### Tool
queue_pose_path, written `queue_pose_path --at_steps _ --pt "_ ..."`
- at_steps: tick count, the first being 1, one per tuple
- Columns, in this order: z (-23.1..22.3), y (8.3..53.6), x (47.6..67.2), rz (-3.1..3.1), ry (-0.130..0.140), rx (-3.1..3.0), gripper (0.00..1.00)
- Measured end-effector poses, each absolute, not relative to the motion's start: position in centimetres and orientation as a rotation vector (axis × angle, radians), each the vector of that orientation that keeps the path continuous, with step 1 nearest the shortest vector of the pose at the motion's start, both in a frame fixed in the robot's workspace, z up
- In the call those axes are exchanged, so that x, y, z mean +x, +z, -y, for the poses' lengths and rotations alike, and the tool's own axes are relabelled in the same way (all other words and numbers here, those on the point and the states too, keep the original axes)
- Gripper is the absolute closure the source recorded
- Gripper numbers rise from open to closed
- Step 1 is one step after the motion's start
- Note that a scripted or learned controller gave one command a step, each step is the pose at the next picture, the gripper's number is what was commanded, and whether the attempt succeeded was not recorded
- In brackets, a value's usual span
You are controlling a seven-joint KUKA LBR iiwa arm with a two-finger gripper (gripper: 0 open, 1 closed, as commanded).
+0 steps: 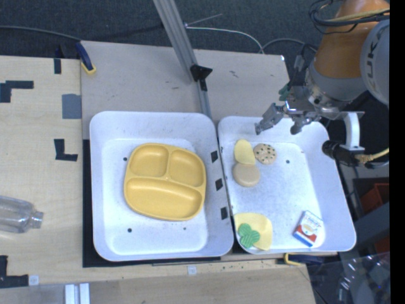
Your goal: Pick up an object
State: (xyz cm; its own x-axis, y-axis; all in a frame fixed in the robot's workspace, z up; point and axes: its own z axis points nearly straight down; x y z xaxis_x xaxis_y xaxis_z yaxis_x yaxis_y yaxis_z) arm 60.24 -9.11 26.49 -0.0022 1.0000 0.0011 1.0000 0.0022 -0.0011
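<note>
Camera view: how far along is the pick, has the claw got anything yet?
Done: the arm has brought the claw over the far edge of the right bin. In hand: nothing; its fingers are spread with no object between them. Left: the whole grasp. The cookie, the yellow piece, the tan piece and the small box all lie in the bin.

Clear bottle (19, 217) cut off left.
</note>
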Motion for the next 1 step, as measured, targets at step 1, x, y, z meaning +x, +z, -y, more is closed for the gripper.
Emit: queue_pose_path --at_steps 1 --pt "1.29 19.74 53.07 2.220 0.011 -2.205 0.00"
